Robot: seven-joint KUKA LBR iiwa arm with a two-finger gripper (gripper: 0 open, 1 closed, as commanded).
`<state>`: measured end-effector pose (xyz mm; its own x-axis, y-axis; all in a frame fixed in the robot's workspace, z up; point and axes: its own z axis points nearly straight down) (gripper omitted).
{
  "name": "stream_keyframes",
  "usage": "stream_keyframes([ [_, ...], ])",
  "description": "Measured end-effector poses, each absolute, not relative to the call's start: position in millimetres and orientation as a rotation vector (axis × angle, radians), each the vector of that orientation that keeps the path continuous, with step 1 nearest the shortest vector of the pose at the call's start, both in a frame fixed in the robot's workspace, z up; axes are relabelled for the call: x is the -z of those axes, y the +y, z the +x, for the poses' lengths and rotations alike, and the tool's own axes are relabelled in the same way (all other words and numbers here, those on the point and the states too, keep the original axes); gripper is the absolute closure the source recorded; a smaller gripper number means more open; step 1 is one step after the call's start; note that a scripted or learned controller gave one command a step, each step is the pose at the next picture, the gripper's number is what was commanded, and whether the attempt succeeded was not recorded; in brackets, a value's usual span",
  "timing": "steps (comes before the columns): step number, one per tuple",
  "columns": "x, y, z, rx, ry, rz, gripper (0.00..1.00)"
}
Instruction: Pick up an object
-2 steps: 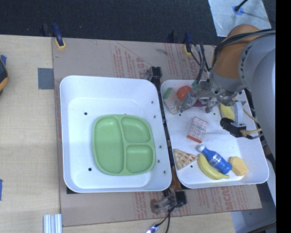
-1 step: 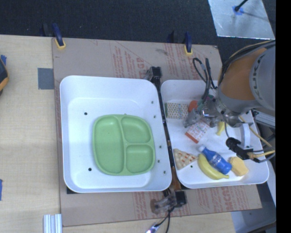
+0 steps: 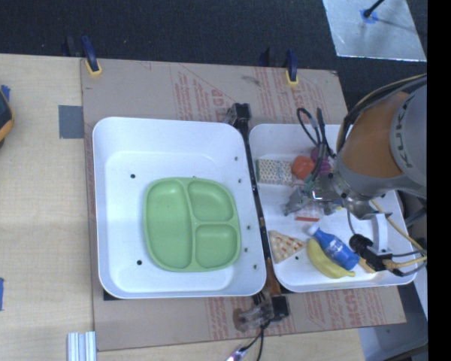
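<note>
The task's candidates all lie in the right-hand white plastic bin (image 3: pixel 286 280): a yellow plastic banana (image 3: pixel 325 262) at its near side with a small blue bottle (image 3: pixel 337 250) resting across it, a tan waffle-patterned wedge (image 3: pixel 284 244) just left of them, a pale rectangular mesh-patterned sponge (image 3: pixel 273 171) toward the far side, and a small red-orange rounded object (image 3: pixel 303 165) just beside it. The grey arm with its orange band (image 3: pixel 372 138) reaches in from the right, bent low over the bin's middle, with the metal claw (image 3: pixel 307 199) down among the clutter near the red-orange piece. Whether the claw is spread or pressed together I cannot tell. A clean pick probably calls for settling squarely over one isolated item, away from neighbours and the bin wall, before closing. The left white bin (image 3: pixel 109 201) on the counter (image 3: pixel 30 224) carries a green divided plate (image 3: pixel 189 222).
</note>
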<state>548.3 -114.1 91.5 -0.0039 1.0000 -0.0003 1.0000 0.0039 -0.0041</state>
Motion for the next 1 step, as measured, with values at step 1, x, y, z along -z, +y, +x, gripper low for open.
stream_keyframes([
  [1, -101.7, -114.8, 548.3, -0.008, -2.227, -2.21, 1.0],
])
